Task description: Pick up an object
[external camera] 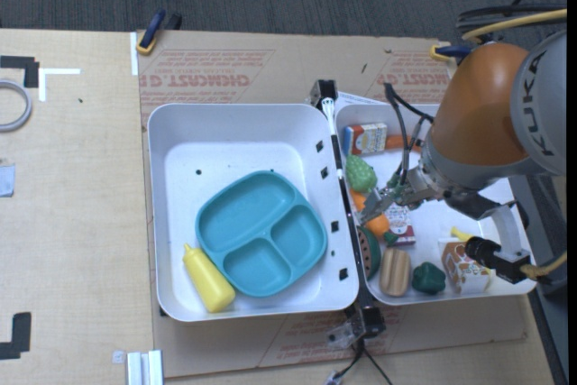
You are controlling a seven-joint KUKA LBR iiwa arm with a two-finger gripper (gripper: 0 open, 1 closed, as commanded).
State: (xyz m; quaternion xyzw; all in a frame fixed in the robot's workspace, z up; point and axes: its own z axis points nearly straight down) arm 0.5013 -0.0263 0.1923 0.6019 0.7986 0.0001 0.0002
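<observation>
Readable lettering on the arm and the cardboard

White capitals "KUKA" run down the grey arm (546, 117) at the right edge, only partly in view; the brown cardboard sheet (209, 72) under the two bins bears red printed lettering above the left bin (162, 194), upside down from this view and too blurred to make out with certainty, with more faint red print on the cardboard below the bins; the small cartons in the right bin (410, 113) carry coloured labels whose words are too small to read
</observation>
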